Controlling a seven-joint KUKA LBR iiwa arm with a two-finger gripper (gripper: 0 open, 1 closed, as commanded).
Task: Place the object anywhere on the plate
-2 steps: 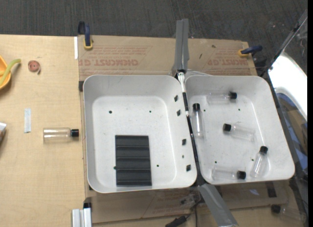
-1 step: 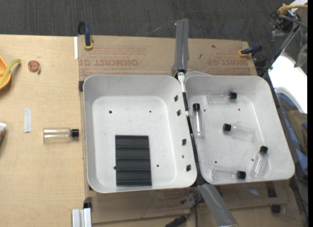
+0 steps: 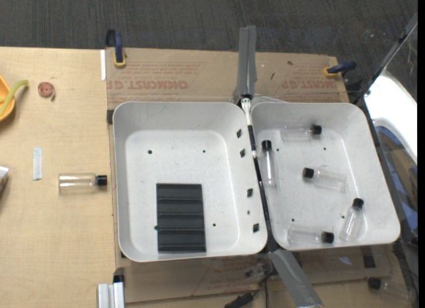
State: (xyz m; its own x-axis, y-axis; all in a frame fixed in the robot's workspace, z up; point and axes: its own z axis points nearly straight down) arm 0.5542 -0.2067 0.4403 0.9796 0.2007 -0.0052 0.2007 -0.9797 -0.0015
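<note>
Vials (image 3: 324, 177) scattered, long axes varied

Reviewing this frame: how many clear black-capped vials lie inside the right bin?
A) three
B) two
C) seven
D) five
D. The right bin holds five vials: one near its top, one along the left wall, one in the middle, one at lower right and one at the bottom.
</note>
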